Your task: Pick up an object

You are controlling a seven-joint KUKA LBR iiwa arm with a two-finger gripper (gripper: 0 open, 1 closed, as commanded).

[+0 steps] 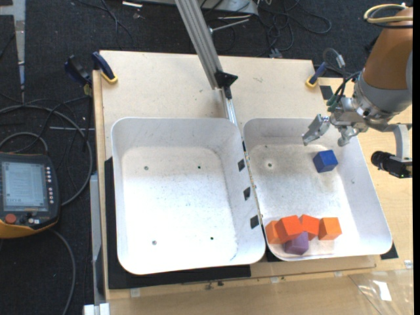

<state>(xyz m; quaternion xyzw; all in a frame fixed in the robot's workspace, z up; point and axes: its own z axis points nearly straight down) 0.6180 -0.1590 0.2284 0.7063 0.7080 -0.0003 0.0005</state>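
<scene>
You see the two-finger gripper [328,131] above the far part of the right shallow white plastic bin [367,195], at the end of the grey arm with the orange band [387,51] that enters from the right edge. Its two fingers are spread apart, one pointing toward the left and one toward the near side, with nothing between them; the gripper is released.

Just nearer than the gripper, a small blue cube [325,161] lies on the floor of the right bin, apart from the fingertips. It is not held.

Move your eye to the near end of the same bin. There you find a cluster of blocks: a large orange block [287,228] on the left, a small orange cube [330,228] on the right, and a purple block [297,244] at the near side of the orange ones, touching them. This cluster is well apart from the gripper.

The left shallow white plastic bin [131,176] stands beside the right one, their rims meeting along the middle. Both bins rest on a light wooden bench top [164,84]. A slanted aluminium bar [197,31] runs from the far side down to the junction of the bins. At the left edge, on the dark floor, lies a handheld control pendant with a screen [25,192].
</scene>
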